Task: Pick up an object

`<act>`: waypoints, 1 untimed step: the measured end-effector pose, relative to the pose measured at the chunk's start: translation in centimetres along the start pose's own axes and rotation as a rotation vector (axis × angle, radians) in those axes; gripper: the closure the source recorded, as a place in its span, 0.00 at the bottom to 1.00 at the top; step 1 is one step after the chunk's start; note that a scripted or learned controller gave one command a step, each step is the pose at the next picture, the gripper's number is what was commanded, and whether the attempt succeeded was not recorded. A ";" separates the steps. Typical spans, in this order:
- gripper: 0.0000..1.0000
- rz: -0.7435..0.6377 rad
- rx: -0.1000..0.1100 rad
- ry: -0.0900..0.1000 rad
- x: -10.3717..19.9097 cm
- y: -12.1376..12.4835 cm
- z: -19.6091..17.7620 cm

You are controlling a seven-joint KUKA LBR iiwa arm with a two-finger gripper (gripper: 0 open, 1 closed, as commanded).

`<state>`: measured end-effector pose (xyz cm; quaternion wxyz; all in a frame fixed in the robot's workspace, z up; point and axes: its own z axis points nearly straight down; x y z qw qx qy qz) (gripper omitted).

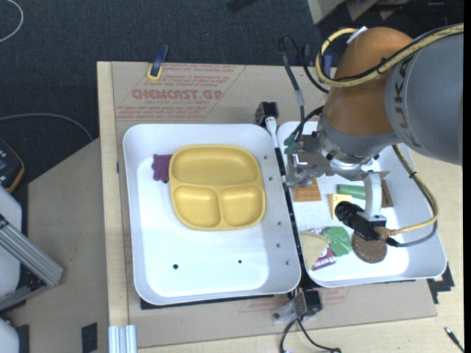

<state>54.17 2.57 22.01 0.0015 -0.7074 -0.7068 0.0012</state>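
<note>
While the arm [412,87] reaches in over the right bin [423,259], its claw [300,169] hangs low at that bin's left wall, beside the divide between the two bins. Whether the claw is spread or pressed together cannot be told; the wrist housing and cabling cover its tips, and nothing is visibly pinched.

Landmark: the right bin. Within it, a small brown block [307,192] lies just below the claw, near the left wall. A pale green piece [350,191] lies toward the bin's middle, partly behind a white bracket on the arm. A darker green item [337,238] sits nearer the front, with a striped wrapper-like piece [324,257] touching it at the front left and a brown disc [369,248] just to its right. A black cable fitting from the arm overlaps the disc's upper edge.

Left of the right bin, the left bin [147,271] carries a yellow divided tray [217,185] with a purple object [160,166] at its far side. Both bins rest on a bench [118,197] faced with printed cardboard.

Judgement: the candidate objects are loose in the right bin, which is why the arm is lowered there. The brown block, nearest the claw, appears the likeliest target; its closeness to the wall may hamper a clean grasp.
</note>
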 end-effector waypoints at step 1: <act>1.00 -0.002 -0.008 0.000 0.7 1.4 -1.3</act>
